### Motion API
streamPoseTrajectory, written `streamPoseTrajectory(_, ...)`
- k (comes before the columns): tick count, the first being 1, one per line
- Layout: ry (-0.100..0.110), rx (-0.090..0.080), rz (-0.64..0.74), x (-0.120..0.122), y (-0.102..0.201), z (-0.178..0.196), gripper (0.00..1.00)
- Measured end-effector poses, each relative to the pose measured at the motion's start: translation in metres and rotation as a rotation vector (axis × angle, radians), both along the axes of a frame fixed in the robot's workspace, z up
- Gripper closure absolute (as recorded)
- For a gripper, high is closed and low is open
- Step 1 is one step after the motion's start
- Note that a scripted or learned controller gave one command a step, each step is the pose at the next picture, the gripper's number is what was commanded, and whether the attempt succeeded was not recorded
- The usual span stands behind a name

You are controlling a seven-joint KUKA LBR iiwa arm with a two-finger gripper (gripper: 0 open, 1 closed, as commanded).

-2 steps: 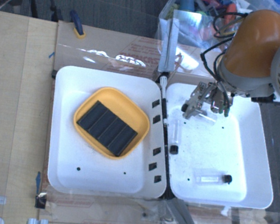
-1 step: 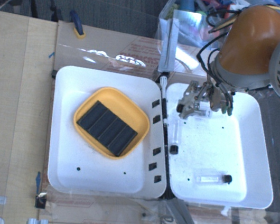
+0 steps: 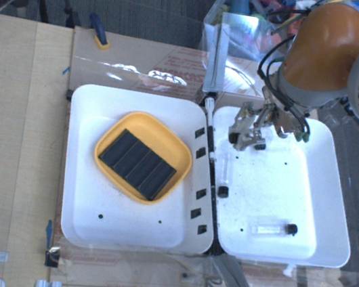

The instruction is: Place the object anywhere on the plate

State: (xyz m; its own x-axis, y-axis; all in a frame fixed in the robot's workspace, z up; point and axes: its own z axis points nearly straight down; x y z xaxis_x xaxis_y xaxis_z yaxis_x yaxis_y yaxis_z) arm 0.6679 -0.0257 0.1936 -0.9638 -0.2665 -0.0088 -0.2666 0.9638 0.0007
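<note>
While the gripper hangs over the back part of the right bin, I cannot tell from where I stand if it is open or closed, and I see nothing held in it. The thing I think it must move is a little clear tube with a black cap. It lies flat on the bin floor, well apart from the gripper, nearer the front wall and a bit toward the arm's side. A second clear tube lies closer to the gripper, right along the wall between the two bins.

The yellow plate sits in the left bin, across that wall from the gripper. A black ridged slab already lies on it and fills most of the middle.

The tube looks very light, hard and smooth. I think it will roll or slip away if it is pushed from one end. It is thin and see-through, so a hard squeeze may crack it. The best place to take it looks like the middle of its long body, pinched across the thin way, coming straight down. The black cap end looks a bit fatter and may be less slippy
</note>
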Motion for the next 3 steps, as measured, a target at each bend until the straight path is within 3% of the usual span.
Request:
streamPoseTrajectory(1, -0.003, -0.001, 0.282, 0.0, 0.01, 0.027, 1.0)
streamPoseTrajectory(2, 0.004, -0.002, 0.411, -0.017, 0.033, -0.008, 1.0)
streamPoseTrajectory(3, 0.003, -0.002, 0.411, -0.017, 0.033, -0.008, 0.0)
